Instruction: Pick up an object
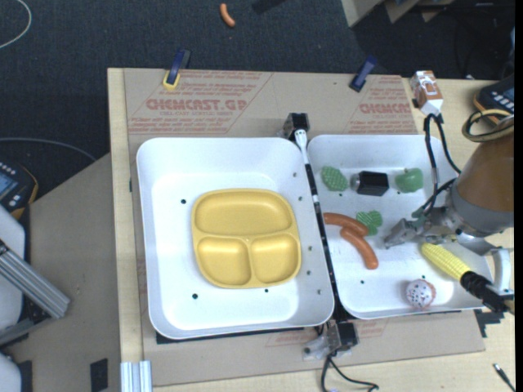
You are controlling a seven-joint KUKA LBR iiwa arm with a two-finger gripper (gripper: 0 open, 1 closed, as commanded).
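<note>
Toy orange hot dog (pixel 352 238) lies loose in the right white bin (pixel 359 300), probably why the metal gripper (pixel 402 233) hovers nearby, apparently open and gripping nothing.

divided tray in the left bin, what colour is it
Yellow; the divided tray shows plainly in the camera view.

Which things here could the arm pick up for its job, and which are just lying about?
For the job: orange plastic sausage, yellow toy corn cob, small black block, speckled white ball, gripper.

Lying about: yellow three-part tray in the left white bin, small orange piece on the dark floor.
</note>
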